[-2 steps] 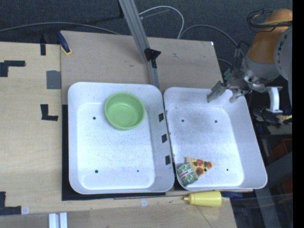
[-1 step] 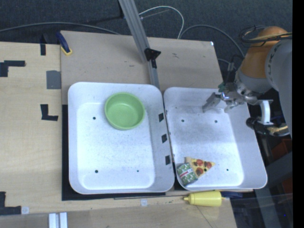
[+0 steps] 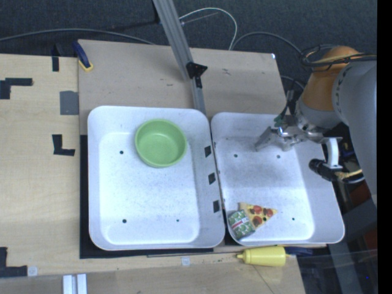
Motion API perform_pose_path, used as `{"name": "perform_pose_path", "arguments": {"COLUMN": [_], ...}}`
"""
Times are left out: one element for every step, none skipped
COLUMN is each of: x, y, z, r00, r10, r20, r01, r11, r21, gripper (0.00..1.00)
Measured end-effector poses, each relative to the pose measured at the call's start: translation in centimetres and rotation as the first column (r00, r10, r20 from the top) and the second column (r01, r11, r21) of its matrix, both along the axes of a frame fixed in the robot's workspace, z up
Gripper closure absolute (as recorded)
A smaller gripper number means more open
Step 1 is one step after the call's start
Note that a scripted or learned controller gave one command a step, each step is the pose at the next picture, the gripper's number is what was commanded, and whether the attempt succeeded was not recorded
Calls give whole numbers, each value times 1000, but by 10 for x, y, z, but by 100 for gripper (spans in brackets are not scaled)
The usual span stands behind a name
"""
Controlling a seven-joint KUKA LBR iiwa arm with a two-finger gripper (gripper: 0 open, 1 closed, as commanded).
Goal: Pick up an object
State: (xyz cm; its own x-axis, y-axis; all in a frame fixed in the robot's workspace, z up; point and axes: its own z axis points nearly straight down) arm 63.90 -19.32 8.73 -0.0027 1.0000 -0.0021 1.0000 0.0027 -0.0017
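Jaws over right bin (image 3: 318, 182), pizza slice (image 3: 254, 216) well apart

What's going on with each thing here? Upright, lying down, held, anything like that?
Green bowl: upright, in the left bin, near its far side.
Pizza slice: lying flat in the right bin, near corner.
Green packet: lying beside the pizza slice, touching it.
Yellow bottle: on its side on the bench, outside the right bin's near rim.
Hand: over the right bin's far end, nothing between its fingers.
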Motion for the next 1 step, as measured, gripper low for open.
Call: {"name": "perform_pose_path", "arguments": {"x": [0], "y": [1], "z": [11], "r00": [1000], "r10": [1], "r20": [0], "r01": [-1], "r11": [1000], "r21": [0], "gripper": [100]}}
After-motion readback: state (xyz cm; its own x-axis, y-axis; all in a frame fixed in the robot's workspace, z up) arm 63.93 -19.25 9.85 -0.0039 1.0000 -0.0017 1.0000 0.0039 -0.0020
